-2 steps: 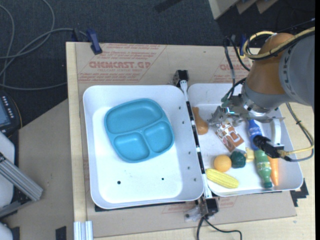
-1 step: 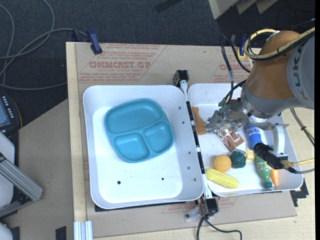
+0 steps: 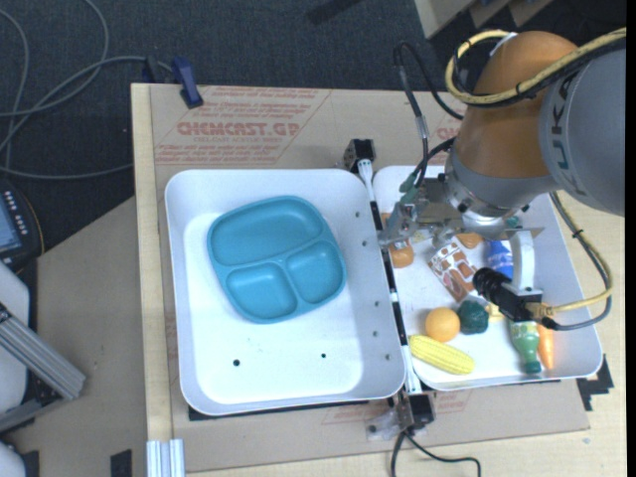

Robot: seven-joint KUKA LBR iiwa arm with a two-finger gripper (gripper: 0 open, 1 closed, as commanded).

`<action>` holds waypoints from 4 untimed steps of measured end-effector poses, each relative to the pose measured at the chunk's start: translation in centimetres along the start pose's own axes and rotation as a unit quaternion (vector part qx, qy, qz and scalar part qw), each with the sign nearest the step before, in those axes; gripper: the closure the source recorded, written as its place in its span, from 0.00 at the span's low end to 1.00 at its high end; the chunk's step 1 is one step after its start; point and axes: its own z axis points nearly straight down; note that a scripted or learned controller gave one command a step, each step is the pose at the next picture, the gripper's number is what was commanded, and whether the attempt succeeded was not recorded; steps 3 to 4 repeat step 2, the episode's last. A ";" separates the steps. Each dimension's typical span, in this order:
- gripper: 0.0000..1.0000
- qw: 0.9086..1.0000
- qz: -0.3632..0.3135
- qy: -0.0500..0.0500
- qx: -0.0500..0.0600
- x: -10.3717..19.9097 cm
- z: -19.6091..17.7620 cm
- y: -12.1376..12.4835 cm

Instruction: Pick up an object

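Observation:
My gripper [image 3: 396, 229] hangs low over the left edge of the right bin [image 3: 586, 351], close to the wall between the two bins. A small brown-orange piece [image 3: 400, 256] lies just below it in the bin. To its right lies a red-and-white snack packet [image 3: 452, 266]. Nearer the front are an orange ball [image 3: 442, 323], a yellow corn cob [image 3: 442, 356] and a dark green lump [image 3: 474, 316]. I see nothing held in the gripper.
The left bin [image 3: 189, 296] holds a blue divided plate [image 3: 276, 258]. A blue-and-white bottle [image 3: 503, 258] and a green-and-orange carrot-like toy [image 3: 533, 346] lie at the right of the right bin. The arm's grey and orange body [image 3: 517, 117] covers that bin's back part.

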 end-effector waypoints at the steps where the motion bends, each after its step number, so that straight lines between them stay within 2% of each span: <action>1: 1.00 1.000 0.006 -0.002 0.001 -7.5 -0.1 0.8; 2: 1.00 1.000 0.001 0.000 0.003 -2.7 1.5 2.2; 4: 1.00 1.000 0.001 0.000 0.003 -2.7 1.5 2.2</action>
